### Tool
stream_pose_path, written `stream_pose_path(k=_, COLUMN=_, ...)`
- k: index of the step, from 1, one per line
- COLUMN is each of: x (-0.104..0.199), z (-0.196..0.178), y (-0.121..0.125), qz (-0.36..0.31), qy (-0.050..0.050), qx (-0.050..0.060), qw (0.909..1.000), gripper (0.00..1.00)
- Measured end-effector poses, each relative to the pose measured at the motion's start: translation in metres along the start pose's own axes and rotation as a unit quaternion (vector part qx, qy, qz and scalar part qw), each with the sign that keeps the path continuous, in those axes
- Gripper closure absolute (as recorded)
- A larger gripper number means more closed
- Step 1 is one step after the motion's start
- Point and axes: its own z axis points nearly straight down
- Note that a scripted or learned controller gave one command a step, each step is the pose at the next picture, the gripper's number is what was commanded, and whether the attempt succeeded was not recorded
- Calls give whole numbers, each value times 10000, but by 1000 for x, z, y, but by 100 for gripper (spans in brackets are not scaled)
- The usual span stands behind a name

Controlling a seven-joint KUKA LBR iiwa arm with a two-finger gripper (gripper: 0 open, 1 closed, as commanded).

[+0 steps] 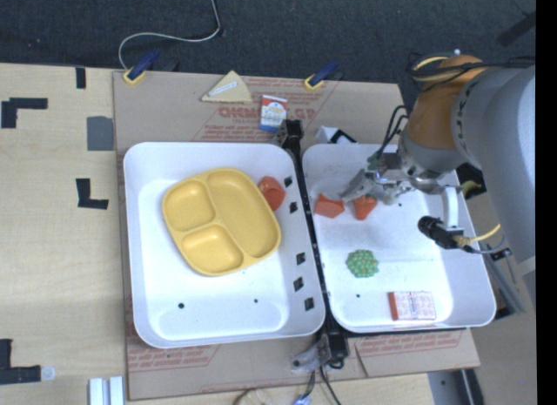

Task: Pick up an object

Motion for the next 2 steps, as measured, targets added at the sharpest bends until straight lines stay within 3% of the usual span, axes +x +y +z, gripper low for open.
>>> stream_pose_path(k=1, x=31, z=0, y=-82, qz=10, qy=3, qx=13, qw=10000, gripper=0)
stream_pose_path(k=2, x=45, z=0, y=-19, qz=-1, qy=0, qx=-4, qw=10000, gripper=0)
